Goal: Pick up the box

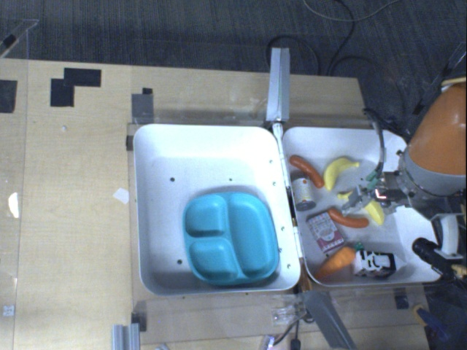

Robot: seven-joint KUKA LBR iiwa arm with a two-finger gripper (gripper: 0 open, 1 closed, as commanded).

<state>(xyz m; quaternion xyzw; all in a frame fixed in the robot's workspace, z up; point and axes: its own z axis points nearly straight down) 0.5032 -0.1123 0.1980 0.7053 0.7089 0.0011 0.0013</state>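
While the gripper (363, 194) hovers low in the right bin (394, 143), whether it grips anything I cannot tell. Just beside it lie two bananas (338, 172), two sausages (306, 169), one carrot (336, 262) and one box (325, 230). One blue tray (230, 237) fills the left bin (160, 166).

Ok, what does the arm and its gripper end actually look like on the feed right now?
The arm enters from the right as a rounded orange band over a grey wrist section. The gripper is a small cluster of grey metal and black parts with a tiny red-lit spot beside it. Dark cables trail near it, and a black-and-white fitting sits lower on the arm.
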